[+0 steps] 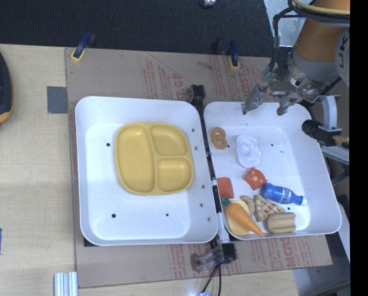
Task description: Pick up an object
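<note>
The step in hand looked like the approach: the gripper point(265, 108) hung over the far edge of the right bin point(313, 165) with its two fingers spread wide and nothing between them, so a good try would call for a target chosen well clear of its neighbours. Going left to right, the yellow divided tray point(153, 158) lay well off to the gripper's left in the left bin point(91, 165), too broad and flat for a two-finger pinch. The pretzel point(218, 137) sat just below and left of the fingers, near the bin wall, which could crowd one finger. The white moulded piece point(247, 150) lay almost straight below the gripper, pale against the bin and low, with open floor around it, so it seemed the easiest reach. Further below sat the red block point(254, 177), small and boxy. The carrot point(242, 219), the peanut-like pieces point(258, 206), the blue bottle point(281, 195) and the bread roll point(280, 222) crowded the near corner, touching or nearly so; a descent there risked closing on two things at once.
</note>
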